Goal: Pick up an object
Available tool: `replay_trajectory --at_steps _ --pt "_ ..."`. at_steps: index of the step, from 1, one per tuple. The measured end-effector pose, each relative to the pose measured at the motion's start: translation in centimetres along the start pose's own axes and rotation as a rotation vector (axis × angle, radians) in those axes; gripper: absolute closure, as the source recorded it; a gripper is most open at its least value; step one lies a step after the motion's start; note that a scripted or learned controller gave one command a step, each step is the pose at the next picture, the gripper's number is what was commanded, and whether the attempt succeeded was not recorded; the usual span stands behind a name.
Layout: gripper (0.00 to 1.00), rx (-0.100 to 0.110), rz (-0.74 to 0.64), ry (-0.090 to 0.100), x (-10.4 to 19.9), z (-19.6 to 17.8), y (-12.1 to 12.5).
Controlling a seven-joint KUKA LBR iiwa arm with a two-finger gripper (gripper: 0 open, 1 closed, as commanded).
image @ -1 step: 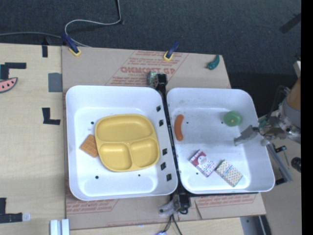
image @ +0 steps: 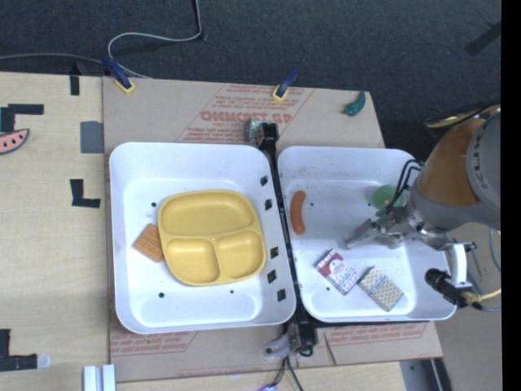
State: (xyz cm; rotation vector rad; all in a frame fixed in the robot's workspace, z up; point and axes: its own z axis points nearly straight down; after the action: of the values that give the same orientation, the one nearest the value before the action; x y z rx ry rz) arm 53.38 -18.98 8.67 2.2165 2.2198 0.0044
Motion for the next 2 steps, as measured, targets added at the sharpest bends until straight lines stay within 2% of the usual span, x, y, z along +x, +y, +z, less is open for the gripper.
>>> replay_trajectory --at_steps 1,2 --pt "0.0 -0.001 -0.002 0.001 6.6 0.04 2.14" --pt "1.0 -0.001 0.0 -0.002 6.45 -0.93 2.12"
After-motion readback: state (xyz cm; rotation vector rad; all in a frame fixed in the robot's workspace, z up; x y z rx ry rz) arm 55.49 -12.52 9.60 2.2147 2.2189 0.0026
